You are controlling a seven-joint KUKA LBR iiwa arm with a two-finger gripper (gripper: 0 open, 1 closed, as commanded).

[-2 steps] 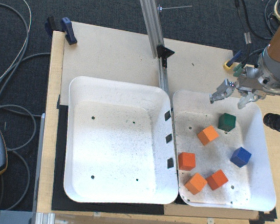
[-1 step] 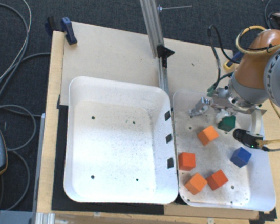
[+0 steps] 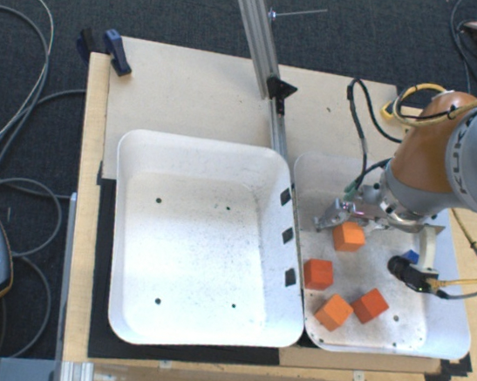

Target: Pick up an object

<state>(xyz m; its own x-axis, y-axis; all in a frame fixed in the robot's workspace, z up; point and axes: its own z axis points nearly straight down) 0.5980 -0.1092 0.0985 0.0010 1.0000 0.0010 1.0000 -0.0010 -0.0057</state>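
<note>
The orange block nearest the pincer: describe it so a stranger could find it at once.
Start at the right-hand bin, under the grey and orange arm. The orange block lies just below the pincer, toward the bin's back. Three other blocks cluster nearer the front rim; this one sits alone, apart from them.

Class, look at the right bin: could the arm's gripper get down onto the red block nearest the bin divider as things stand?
Probably yes. The red block lies apart from the other blocks, its top uncovered, and the gripper hangs above the same bin.
</note>
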